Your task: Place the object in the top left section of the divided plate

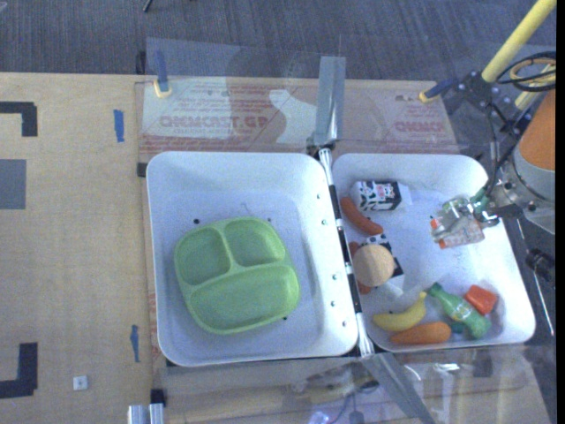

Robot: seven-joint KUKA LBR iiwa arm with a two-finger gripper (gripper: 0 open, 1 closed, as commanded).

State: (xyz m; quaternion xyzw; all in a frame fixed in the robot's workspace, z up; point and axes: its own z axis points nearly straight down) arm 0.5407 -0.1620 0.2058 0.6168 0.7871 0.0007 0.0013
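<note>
The green divided plate [187,291] lies in the left bin [168,193], turned a little, with two small sections at the top and one large section below; nothing lies in any of them. My gripper [459,223] hangs over the upper right part of the right bin [508,263], far from the plate. A small red-orange bit shows at its left tip, too small to identify. To its left lie a black and white carton [378,194], a red sausage [362,217] and a round beige bun [375,264].
Along the right bin's front lie a yellow banana [399,316], an orange carrot [425,332], a green bottle [459,309] and an orange-red piece [481,299]. A raised divider [340,237] separates the bins. Cables and a yellow pole [521,34] stand at the far right.
</note>
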